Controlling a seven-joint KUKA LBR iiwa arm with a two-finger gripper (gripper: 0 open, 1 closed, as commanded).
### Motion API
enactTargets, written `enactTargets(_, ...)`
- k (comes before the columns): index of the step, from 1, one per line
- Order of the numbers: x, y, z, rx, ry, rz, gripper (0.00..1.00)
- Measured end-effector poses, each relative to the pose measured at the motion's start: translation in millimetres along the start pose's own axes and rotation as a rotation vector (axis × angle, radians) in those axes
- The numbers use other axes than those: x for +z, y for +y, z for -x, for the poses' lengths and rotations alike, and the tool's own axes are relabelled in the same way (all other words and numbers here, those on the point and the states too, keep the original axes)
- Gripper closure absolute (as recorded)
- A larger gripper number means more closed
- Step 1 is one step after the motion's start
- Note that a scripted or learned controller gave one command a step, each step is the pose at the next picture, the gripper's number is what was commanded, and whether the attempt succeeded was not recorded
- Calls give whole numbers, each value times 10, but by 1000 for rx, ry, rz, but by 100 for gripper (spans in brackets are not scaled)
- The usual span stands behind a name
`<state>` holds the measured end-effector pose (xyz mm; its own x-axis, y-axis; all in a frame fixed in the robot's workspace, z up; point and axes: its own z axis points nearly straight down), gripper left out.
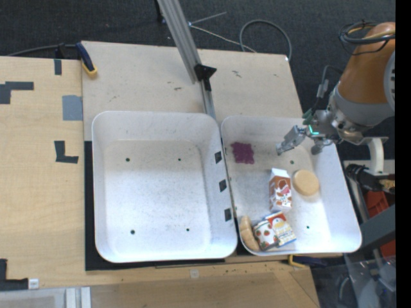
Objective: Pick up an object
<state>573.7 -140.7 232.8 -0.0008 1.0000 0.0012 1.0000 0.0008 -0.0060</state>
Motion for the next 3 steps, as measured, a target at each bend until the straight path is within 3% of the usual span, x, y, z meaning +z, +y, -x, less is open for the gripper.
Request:
enactTargets(1,-24,9,0,-1,-1,4,0)
enactTargets(3,1044,7,-112,-1,-1,-1,0)
